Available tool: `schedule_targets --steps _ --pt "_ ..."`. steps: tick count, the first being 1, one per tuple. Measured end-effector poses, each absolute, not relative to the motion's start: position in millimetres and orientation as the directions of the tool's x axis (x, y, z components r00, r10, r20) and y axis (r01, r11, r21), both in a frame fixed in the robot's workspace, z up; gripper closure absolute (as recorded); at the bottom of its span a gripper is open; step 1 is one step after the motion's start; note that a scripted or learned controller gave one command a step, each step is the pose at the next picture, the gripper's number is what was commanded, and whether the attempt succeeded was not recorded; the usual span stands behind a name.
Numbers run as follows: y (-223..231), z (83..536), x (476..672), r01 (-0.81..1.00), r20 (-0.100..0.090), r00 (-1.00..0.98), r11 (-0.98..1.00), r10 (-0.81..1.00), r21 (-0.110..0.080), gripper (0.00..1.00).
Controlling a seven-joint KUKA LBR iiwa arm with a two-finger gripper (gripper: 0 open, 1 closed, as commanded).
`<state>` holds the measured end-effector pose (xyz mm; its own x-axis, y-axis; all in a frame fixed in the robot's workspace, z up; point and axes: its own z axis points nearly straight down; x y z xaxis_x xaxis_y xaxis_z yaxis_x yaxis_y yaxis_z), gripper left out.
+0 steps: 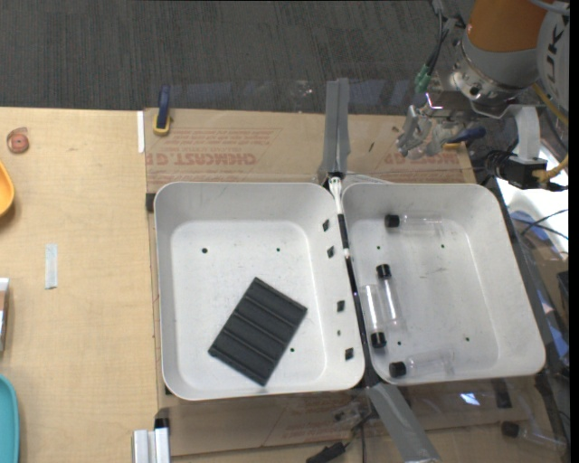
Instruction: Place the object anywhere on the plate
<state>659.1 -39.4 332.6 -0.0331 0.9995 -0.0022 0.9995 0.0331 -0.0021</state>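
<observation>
Gripper first: you have the two-finger tool hanging beyond the far rim of the right-hand shallow white bin, over the brown cardboard sheet, under the grey arm with its orange band. You cannot tell from this slanted view whether it is spread or pinched, and nothing shows between its tips, so treat it as carrying nothing.

Inside that right-hand bin you have clear plastic tubes with black end caps: one lies lengthwise near the bin's left wall, one lies crosswise by the far wall, and another sits at the near wall. Which of them counts as the object is not clear. West of that bin, in the left-hand white bin, the dark ribbed rectangular plate lies flat and skewed, in the near half.

Your likely troubles: the tubes are transparent and round, so a grasp may be aimed poorly, and one may roll or squirt out as the tool closes. The lengthwise tube hugs the right-hand bin's wall, leaving little room for the tool on that side. Carried over the divide, a loosely held tube could drop short, and released on the ribbed plate it could roll off.
</observation>
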Motion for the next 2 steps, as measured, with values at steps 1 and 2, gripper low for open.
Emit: schedule_targets --steps 1,2 --pt "22.1 358.9 659.4 0.938 -0.002 -0.347 0.347 0.938 -0.001 1.00" --pt "65.2 361.0 659.5 0.828 -0.001 -0.561 0.561 0.828 -0.002 1.00"
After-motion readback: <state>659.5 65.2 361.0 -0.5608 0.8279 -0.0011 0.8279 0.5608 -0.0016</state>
